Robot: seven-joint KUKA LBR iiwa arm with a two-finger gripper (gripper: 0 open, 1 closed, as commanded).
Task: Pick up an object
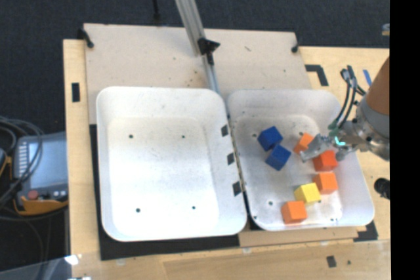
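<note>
In the right bin [262, 108] lie several small blocks. Two blue cubes [270, 137] [278, 157] sit near its middle. To their right is a small orange block [304, 141], and a red-orange block [325, 160] lies a little lower. Further down are another orange block [327, 181], a yellow block [307, 193] and an orange block [294, 211] near the front wall. My gripper [319, 146] reaches in from the right, low over the bin, between the small orange block and the red-orange block and close to both. Its body hides part of the red-orange block.
The left bin [118, 108] stands beside the right one, the two rims meeting at the centre. A slanted metal rail [187, 3] rises behind the bins. Cables and a control pendant [36, 167] lie off the bench's left edge.
</note>
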